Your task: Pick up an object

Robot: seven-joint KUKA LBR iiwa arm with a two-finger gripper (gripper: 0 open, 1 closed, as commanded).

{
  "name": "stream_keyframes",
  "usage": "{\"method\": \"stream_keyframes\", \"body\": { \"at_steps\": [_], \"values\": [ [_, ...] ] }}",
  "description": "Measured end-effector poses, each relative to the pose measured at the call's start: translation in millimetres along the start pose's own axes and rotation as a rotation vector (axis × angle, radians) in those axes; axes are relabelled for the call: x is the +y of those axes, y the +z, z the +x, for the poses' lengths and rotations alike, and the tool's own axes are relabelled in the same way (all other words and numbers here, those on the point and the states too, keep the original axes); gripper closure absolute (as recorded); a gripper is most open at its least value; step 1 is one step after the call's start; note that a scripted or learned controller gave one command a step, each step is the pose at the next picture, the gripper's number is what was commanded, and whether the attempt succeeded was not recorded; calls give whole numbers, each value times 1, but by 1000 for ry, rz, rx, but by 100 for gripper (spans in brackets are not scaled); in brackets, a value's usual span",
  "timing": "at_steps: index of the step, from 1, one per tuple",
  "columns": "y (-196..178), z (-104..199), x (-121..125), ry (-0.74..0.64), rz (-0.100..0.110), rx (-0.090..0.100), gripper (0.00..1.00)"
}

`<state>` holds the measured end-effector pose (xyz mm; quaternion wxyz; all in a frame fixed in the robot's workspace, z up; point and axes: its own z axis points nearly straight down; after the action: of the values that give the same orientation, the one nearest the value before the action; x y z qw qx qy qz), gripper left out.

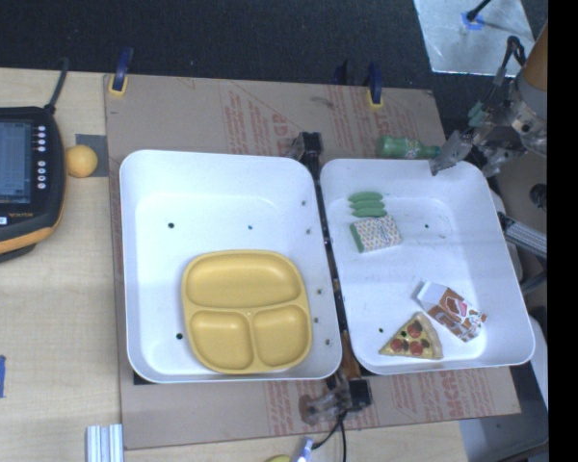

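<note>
Beside the right bin (501,258) — pizza slice (412,339), green pod (367,203) — a yellow tray (246,310).

Even overhead light; glare whitens both bins (222,176), soft shadows along their rims, and the picture is slightly soft.

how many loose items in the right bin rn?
4. Green pod-like piece near the back-left of the right bin; patterned block just in front of it; pizza slice at the front; printed carton beside it, front-right. None look hidden.
</note>
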<state>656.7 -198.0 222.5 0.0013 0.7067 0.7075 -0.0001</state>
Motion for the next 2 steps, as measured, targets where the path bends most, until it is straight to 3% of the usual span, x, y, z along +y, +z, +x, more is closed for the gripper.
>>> {"method": "stream_keyframes", "body": {
  "at_steps": [1,2],
  "values": [
    [61,52,-43,-4,7,2,0],
    [50,51,-43,-5,7,1,100]
  ]
}}
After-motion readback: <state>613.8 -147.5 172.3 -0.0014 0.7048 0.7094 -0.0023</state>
